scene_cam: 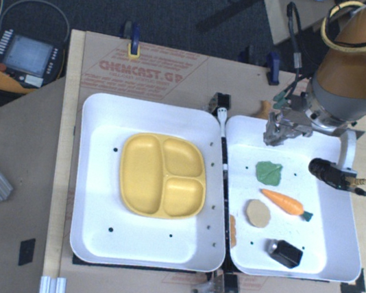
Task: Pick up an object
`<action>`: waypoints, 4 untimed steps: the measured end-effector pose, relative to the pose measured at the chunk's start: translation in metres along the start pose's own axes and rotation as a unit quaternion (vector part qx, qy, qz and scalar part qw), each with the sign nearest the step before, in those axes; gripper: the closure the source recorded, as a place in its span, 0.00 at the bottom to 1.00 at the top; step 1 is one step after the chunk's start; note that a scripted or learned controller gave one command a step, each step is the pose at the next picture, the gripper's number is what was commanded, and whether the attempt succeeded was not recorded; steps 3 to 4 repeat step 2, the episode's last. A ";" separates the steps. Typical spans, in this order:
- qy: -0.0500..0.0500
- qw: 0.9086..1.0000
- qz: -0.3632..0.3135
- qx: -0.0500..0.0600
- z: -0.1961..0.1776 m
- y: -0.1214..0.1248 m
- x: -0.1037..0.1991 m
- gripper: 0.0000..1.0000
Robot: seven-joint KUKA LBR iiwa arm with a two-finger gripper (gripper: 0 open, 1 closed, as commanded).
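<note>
My hand [279, 135], finger spread impossible to tell, hangs over the right bin's [342, 235] far end, the green leaf [268, 171] just below it, then carrot [282, 203], tan round piece [258, 213], and black block [285, 253] nearest the front rim.

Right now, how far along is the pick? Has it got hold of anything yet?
Nothing looks picked yet. The green piece, carrot, tan round piece and black block all lie on the floor of the right bin. The gripper is above that bin's far end, just beyond the green piece, with nothing visible between its fingers. Descent, grasp and lift remain. The yellow tray sits in the left bin.
</note>
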State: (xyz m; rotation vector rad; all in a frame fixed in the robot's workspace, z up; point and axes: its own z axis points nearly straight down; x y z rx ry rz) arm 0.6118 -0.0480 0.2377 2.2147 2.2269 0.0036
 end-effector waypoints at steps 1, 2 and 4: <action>0.000 1.000 0.000 0.001 -0.006 -0.004 0.060 1.00; 0.000 1.000 -0.001 0.001 -0.002 0.002 0.119 1.00; 0.000 1.000 -0.001 0.001 -0.002 0.002 0.119 1.00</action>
